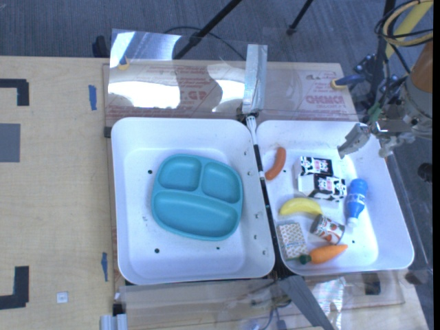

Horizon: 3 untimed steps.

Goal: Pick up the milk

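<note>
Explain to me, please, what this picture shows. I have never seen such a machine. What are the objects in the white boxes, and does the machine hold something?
One camera looks down at a slant on a bench with two shallow white bins. The left bin holds a blue divided plastic plate. The right bin holds a black-and-white milk carton, a sausage, a yellow banana, an orange carrot, a blue-capped bottle, a small can and a patterned packet. The robot arm enters from the right. Its tool hangs over the right bin's upper edge, with nothing between its fingers.
</note>
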Motion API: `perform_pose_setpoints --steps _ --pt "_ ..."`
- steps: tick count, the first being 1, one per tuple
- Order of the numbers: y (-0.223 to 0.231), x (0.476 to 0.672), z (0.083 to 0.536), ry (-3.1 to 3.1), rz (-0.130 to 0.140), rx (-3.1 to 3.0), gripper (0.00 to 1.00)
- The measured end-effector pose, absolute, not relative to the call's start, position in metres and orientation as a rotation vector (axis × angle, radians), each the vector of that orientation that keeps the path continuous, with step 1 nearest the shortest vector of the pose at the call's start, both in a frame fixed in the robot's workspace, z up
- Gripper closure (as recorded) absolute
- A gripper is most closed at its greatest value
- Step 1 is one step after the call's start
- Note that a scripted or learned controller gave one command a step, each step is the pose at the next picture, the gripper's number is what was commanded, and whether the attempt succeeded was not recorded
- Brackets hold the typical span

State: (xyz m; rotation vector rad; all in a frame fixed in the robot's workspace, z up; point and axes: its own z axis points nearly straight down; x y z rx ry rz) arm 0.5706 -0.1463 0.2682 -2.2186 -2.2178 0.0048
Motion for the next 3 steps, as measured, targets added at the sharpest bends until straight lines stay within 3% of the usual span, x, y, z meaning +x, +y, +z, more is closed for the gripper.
perform_pose_setpoints --steps 1,2,3 --pt "-0.116 0.626 0.188 -2.526 0.003 -1.861 0.0" --pt "-0.128 0.605 0.108 -2.645 -0.002 -1.698 0.0" --pt "-0.13 0.604 0.116 -2.641 -0.002 -1.705 1.0"
